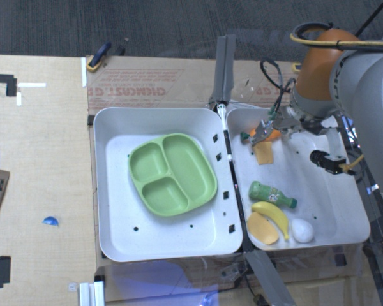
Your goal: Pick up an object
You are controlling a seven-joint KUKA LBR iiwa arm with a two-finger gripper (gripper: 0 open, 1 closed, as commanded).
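Your gripper hangs over the tan block at the right bin's upper left, mid-approach; I can't tell its opening, so descend squarely next.

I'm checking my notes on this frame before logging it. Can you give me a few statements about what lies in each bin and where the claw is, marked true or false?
1. The green divided plate lies in the left bin. True.
2. The banana lies in the left bin. False: it lies in the right bin, near its front edge.
3. The claw is over the right bin's far end, near a tan block. True.
4. The green bottle stands upright. False: it lies on its side.
5. A white egg rests beside the banana. True.
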